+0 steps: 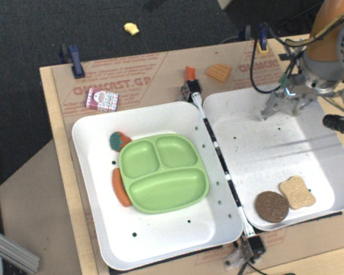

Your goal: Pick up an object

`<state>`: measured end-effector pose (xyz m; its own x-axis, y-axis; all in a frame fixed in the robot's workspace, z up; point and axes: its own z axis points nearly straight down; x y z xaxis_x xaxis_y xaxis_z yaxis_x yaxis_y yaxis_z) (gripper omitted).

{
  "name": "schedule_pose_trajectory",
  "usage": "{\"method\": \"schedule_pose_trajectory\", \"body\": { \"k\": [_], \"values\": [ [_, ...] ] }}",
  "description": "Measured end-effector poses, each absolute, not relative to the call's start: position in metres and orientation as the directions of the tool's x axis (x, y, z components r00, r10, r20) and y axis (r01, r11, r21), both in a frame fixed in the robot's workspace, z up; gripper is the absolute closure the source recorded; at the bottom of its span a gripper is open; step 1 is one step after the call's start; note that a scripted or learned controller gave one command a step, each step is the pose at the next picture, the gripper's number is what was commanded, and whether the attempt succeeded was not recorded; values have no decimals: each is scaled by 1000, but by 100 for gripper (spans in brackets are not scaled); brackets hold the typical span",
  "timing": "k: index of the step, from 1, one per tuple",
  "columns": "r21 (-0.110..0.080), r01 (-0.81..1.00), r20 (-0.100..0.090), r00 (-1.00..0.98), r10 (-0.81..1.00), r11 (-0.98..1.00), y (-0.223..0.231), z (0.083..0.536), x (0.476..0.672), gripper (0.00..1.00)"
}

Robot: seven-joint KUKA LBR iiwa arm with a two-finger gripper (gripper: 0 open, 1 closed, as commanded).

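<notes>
Cookies: brown round cookie (271, 206) and tan biscuit (296, 192), touching, right bin (331, 160). Likely light, stiff, brittle; grip across edges. Gripper (287, 105) fingers' spread: cannot tell.

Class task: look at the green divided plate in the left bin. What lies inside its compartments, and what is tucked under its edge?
The green plate shows nothing in its three compartments. An orange piece and a teal-and-orange piece poke out along its left edge; how far they run underneath is covered.
</notes>
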<state>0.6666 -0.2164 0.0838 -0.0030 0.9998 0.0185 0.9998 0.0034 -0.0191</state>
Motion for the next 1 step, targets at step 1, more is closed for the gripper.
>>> {"method": "schedule_pose_trajectory", "body": {
  "k": [1],
  "values": [
    [0, 1000, 0, 0, 1000, 0, -223, 120, 647, 0]
  ]
}}
